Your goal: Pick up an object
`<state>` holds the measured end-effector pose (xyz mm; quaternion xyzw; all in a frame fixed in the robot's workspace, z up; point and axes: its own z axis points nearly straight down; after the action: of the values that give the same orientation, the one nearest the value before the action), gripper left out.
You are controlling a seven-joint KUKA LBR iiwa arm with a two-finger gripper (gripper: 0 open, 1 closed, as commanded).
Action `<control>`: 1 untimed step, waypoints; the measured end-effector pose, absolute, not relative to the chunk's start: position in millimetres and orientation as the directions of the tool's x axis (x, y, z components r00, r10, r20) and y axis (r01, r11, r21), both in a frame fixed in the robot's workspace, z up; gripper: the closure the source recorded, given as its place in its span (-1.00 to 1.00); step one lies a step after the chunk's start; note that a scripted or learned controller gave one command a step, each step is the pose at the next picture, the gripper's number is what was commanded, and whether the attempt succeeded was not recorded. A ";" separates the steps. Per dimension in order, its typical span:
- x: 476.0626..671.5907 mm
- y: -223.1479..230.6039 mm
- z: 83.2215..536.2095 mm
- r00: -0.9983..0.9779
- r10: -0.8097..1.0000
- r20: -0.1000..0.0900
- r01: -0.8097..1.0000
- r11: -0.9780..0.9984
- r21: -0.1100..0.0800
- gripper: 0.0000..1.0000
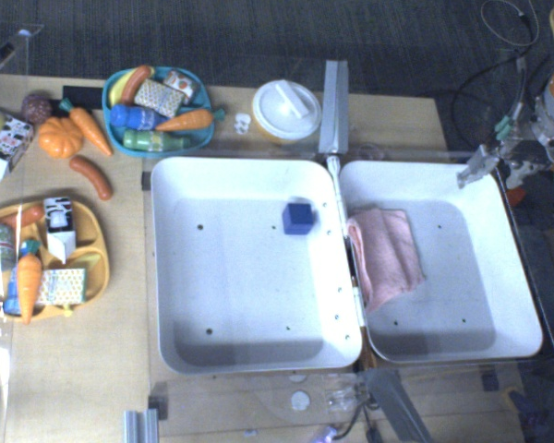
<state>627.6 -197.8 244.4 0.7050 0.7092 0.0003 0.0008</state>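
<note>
A small blue cube (298,218) sits in the left bin (185,330), toward its far right part. A crumpled pink cloth (385,254) lies against the left wall of the right bin (499,330). My gripper (482,162) hovers at the far right corner of the right bin, well apart from both the cloth and the cube. The arm behind it is cut off by the right side of the view.
On the bench to the left stand a blue bowl (120,141) and a yellow plate (94,264), both full of toy food, with loose toys (74,137) between them. A white lidded bowl (286,109) sits behind the bins beside a metal post (332,109).
</note>
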 end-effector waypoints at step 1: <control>610.7 -138.8 112.1 -0.059 0.998 0.000 0.998 0.059 0.001 -1.00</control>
<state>610.7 -138.8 112.1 0.6860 0.7276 0.0003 0.0001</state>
